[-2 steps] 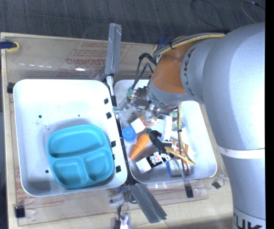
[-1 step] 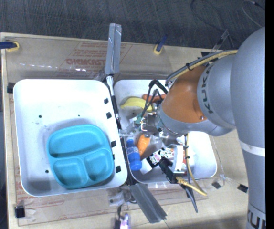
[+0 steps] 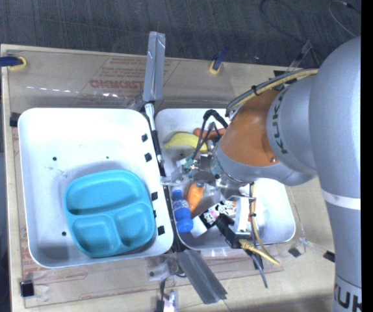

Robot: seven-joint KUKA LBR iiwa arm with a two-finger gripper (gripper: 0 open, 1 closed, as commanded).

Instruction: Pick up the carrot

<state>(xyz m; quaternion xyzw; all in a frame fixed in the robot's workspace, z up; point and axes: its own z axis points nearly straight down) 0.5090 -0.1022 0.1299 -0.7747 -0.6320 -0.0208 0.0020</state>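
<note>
Down in the right bin (image 3: 284, 229), the arm (image 3: 284, 135) leans in from the right and covers much of what lies there. Its gripper (image 3: 203, 181) hangs low over the middle of that bin, directly above an orange item that looks to be the carrot (image 3: 193, 192). Whether the gripper is open or closed cannot be told, since the wrist and cabling hide it. Just a small orange patch of the carrot shows, wedged between a blue bottle (image 3: 181, 214) on its left and a black-and-white item (image 3: 218, 212) on its right. A yellow banana (image 3: 180, 140) lies farther back in the same bin, apart from the carrot. In the left bin (image 3: 37, 174) rests a blue divided tray (image 3: 110, 211), well apart from the action.

As a judgement, the carrot is likely a light toy piece, stiff and smooth, so it may slide from a loose pinch. Its tapered shape suggests gripping across the thicker part of the body, not the narrow tip. The crowding is the main hazard: the bottle sits just beside it and could be nudged or caught instead. Nothing visible confirms that the carrot is held yet.
</note>
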